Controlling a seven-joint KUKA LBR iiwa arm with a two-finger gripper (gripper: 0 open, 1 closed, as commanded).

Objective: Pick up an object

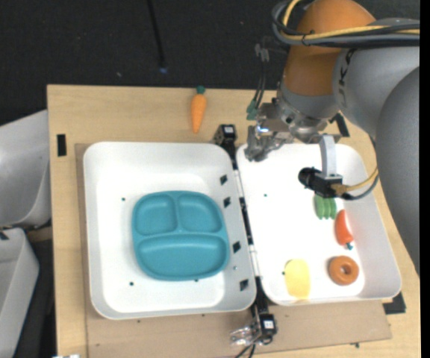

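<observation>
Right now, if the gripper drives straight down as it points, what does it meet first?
Likely the bare floor of the right shallow white bin, near its far left corner, under the two-finger gripper. Depth is unclear; it could catch the rim instead.

Robotics lab: a grey arm with an orange band (375,80) reaches from the right over two white plastic bins (97,200) (278,215) on a pale plywood bench (125,114), an orange toy carrot (198,110) at the far edge.

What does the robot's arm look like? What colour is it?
The arm is big, round and grey, with a shiny orange band near its end. Dark and yellowish cables loop over the band. The claw below is small, metal-grey and knobbly.
</observation>
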